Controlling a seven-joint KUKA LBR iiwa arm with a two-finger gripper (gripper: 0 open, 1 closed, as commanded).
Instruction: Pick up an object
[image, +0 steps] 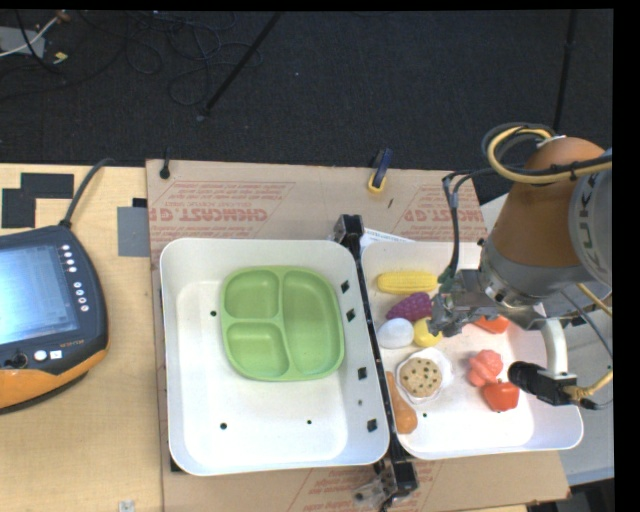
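In the right white bin (560, 432), a round chocolate-chip cookie (421, 377), white egg (395, 333), purple grape bunch (410, 306) and yellow corn cob (405, 282) crowd the gripper (447, 318), its opening impossible to tell; left, a green divided plate (280, 323).

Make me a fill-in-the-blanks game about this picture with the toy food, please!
1. The divided plate in the left bin is colored ____.
2. The yellow corn lies in the ____ bin.
3. The gripper hangs over the ____ bin.
4. The plate has ____ compartments.

Missing words: green; right; right; three
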